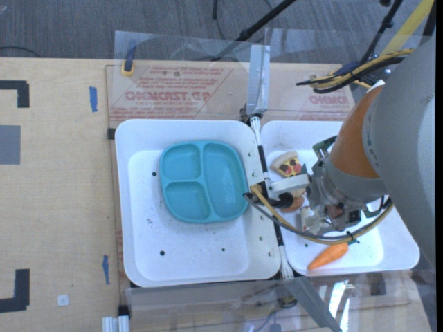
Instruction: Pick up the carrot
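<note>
I have the end effector [320, 216] low over the right bin [398, 251], hanging under the grey arm [408, 137] with its orange band [349, 144]. From my camera the wrist and its looped cables cover the tips, so I cannot tell whether it is apart or together, and I see nothing gripped there.

The carrot [328, 255] lies just below the end effector, toward the near edge of that same bin, flat on the bin floor and slanted, its thin end pointing down-left. A yellow cable arcs just above it; whether the two touch I cannot tell.

Up and to the left of the end effector, in the same bin, sits a small tan item with red and dark spots [288, 165]. Farther left, past the divider, the left bin [138, 254] holds a teal sectioned plate [204, 181]. Both bins rest on the tabletop [55, 185].
</note>
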`<state>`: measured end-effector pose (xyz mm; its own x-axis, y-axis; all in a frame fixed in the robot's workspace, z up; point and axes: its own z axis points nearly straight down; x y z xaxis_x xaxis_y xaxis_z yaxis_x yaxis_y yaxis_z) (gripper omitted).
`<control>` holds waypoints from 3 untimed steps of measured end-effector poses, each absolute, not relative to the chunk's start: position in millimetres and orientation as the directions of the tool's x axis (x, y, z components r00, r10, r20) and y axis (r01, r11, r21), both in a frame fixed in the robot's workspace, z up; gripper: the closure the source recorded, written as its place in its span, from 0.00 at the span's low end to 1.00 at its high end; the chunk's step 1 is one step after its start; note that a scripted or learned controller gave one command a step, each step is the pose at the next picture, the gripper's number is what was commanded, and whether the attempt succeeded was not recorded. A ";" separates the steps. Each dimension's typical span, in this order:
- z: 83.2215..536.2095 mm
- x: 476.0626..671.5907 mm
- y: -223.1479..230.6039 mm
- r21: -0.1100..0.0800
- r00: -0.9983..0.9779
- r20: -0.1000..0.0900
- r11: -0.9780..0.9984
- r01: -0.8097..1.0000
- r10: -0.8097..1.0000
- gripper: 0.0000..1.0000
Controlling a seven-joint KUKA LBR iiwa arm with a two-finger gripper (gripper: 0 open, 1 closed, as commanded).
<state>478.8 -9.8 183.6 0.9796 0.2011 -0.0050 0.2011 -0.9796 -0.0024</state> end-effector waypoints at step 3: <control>183.4 478.5 -20.2 -0.002 0.980 -0.006 -0.980 0.201 0.201 1.00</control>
<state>478.5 -20.2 183.4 0.9795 0.2013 -0.0060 0.2013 -0.9795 -0.0025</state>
